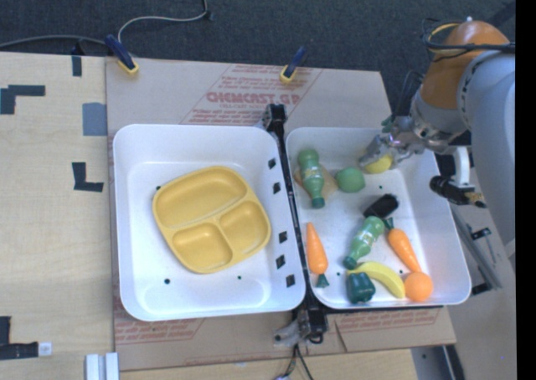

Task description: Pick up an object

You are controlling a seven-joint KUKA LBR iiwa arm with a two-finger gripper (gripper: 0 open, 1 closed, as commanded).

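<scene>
Bench: cardboard sheet (243, 98) under two white bins, wood top left, dark carpet (293, 2) behind. Gripper (378, 155) at right bin (444, 236) far edge, on a yellow object (379, 164); its grip state can't be told. Yellow tray (211, 218) in left bin (134, 228).

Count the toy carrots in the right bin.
2. One carrot lies by the right bin's left wall, near the divider. The other carrot lies toward its right side, above the orange. More may be hidden.
</scene>
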